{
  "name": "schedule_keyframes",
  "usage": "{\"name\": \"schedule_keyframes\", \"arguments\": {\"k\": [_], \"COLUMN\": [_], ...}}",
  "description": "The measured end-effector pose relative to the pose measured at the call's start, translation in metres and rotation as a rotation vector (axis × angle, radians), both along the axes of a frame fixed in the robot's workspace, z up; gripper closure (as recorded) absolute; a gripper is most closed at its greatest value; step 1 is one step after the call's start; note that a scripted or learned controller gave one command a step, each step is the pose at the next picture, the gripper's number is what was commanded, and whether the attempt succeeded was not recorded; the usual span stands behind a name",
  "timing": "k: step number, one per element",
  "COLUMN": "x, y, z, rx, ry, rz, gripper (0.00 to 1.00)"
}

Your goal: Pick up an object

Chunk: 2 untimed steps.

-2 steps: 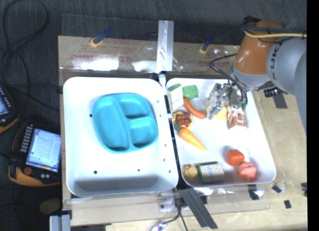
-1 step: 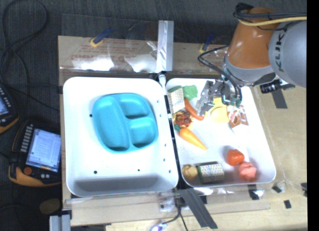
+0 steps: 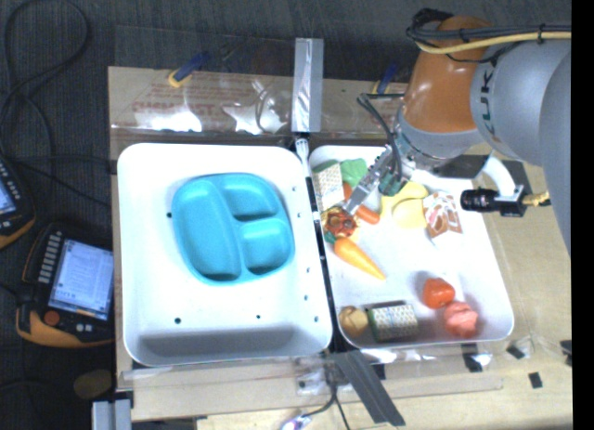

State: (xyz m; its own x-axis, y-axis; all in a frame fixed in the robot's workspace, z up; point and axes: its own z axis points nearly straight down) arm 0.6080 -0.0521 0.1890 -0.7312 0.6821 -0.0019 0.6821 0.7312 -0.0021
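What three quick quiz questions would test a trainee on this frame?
1. True or false: the blue tray lies in the left bin.
2. Which lies nearest the gripper: (a) tomato, (b) carrot, (c) tray?
3. Fill in: the arm reaches into the ____ bin.

Key: 1 true; 2 b; 3 right.
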Motion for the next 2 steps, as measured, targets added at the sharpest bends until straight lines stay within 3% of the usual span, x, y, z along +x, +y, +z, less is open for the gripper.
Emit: {"name": "schedule_keyframes", "arguments": {"k": [1, 2], "x": [-0.010, -0.004], "y": [0.075, 0.125], "z": [-0.006, -0.006], "rx": [0.000, -0.005], "ry": [0.000, 0.000], "rz": [-0.322, -0.902], "gripper": [1.00, 1.00]}}
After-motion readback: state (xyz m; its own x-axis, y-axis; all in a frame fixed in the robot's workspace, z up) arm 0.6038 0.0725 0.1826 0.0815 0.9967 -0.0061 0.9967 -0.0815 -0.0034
